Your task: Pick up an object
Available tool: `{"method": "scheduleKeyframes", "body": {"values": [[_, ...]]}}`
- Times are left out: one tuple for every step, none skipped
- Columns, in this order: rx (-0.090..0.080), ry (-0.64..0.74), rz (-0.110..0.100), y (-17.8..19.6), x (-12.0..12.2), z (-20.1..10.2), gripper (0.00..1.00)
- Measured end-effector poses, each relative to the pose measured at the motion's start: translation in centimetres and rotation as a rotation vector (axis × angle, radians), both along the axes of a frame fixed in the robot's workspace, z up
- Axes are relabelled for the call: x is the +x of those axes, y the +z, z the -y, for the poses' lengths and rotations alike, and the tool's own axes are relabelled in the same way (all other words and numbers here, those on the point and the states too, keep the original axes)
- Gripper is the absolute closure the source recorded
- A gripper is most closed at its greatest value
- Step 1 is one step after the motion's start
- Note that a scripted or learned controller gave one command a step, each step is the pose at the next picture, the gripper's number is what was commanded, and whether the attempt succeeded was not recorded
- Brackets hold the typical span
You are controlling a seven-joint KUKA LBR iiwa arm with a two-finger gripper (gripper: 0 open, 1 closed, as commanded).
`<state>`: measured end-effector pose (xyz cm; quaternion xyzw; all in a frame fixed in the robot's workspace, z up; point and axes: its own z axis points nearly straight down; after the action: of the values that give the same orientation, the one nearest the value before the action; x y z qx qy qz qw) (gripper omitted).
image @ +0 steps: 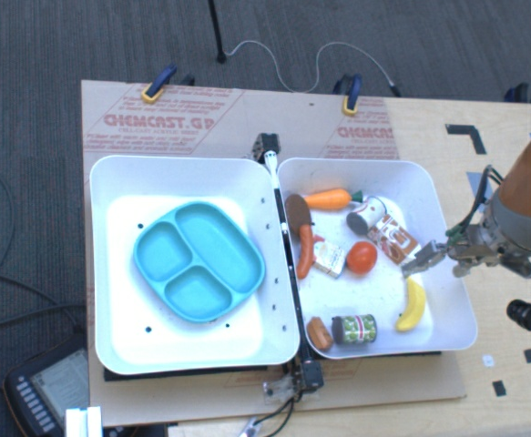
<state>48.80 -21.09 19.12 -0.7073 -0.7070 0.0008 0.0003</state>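
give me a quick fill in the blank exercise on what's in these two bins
1. The blue divided plate lies in the ____ bin.
2. The banana lies in the right bin just below the ____.
3. The plate has ____ compartments.
4. The carrot is coloured ____.

Missing words: left; gripper; three; orange

The arm (518,209) is grey, with an orange band showing above its wrist at the edge. A thin dark cable (477,200) loops beside it. Its gripper (426,260) is a cluster of dull grey metal parts with slim fingers.
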Motion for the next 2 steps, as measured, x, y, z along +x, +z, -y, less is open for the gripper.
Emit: {"method": "scheduleKeyframes", "body": {"values": [[0.000,0.001,0.006,-10.4,1.1,-7.4,0.00],[-0.002,0.000,0.009,-9.3,1.2,-7.4,1.00]]}}
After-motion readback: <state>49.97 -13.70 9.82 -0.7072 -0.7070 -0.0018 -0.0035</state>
